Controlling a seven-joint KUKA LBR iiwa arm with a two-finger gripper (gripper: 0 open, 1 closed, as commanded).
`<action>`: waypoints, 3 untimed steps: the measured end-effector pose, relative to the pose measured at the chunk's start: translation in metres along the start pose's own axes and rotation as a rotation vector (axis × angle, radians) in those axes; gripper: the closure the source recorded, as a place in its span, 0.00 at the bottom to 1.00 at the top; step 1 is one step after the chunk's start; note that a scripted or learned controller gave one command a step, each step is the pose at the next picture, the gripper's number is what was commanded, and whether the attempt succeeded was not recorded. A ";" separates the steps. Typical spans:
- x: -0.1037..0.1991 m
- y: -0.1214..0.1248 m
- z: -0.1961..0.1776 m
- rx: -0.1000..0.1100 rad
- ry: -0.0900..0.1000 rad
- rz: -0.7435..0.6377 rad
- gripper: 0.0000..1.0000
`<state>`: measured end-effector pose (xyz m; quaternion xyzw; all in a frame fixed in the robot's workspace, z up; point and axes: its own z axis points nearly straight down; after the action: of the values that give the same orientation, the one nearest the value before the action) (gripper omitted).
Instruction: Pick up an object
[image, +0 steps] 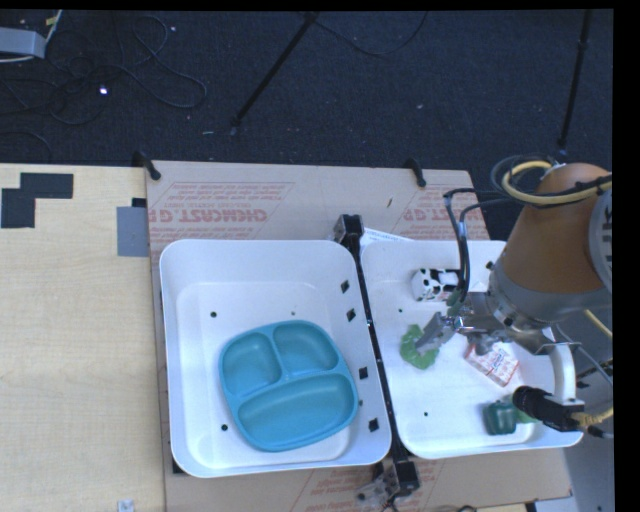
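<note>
The cardboard sheet (250, 205) bears upside-down red print, not clearly readable.

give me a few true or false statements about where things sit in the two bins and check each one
1. The blue divided plate lies in the left bin. True.
2. The black-and-white toy lies on the plate. False: it lies in the right bin.
3. The gripper is over the right bin, by the green object. True.
4. The red-and-white packet lies in the left bin. False: it is in the right bin.
5. The teal block sits at the right bin's far edge. False: near its front edge.
</note>
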<state>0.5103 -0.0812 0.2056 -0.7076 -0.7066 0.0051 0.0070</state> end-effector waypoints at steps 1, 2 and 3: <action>0.000 0.002 -0.006 -0.012 -0.002 -0.001 0.00; -0.002 -0.004 0.040 -0.008 -0.001 -0.001 0.00; -0.003 -0.004 0.083 -0.008 0.000 -0.001 0.00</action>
<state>0.5050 -0.0841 0.1223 -0.7073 -0.7069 0.0023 0.0039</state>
